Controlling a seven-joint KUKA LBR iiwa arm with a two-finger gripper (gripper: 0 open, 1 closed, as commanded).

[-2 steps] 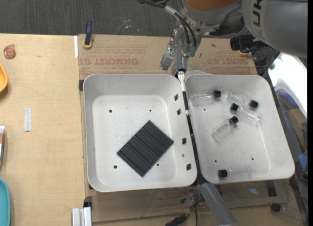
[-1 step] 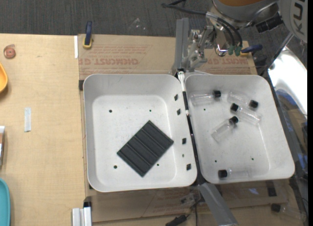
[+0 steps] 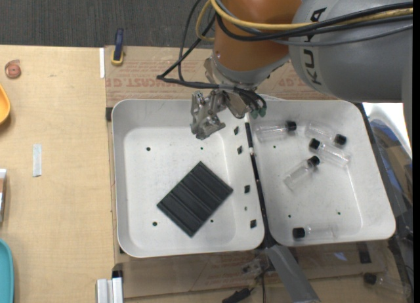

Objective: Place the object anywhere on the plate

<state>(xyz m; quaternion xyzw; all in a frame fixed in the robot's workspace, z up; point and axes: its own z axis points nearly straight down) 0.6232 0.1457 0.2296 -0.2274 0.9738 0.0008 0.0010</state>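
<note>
A black ribbed plate (image 3: 195,199) lies flat and turned at an angle in the middle of the left bin (image 3: 119,183). Several clear vials with black caps lie in the right bin (image 3: 379,190): one at the back left (image 3: 275,128), a pair at the back right (image 3: 328,140), one in the middle (image 3: 302,172) and one near the front wall (image 3: 314,231). My gripper (image 3: 207,124) hangs over the back of the left bin, close to the divider and beyond the plate's far corner. Nothing can be made out in its grip.
The arm's orange band and grey body (image 3: 308,26) reach in over the back of the bins from the right. Cables loop around the wrist. A wooden bench top (image 3: 59,164) lies left of the bins, with a blue clamp (image 3: 118,44) at its back edge.
</note>
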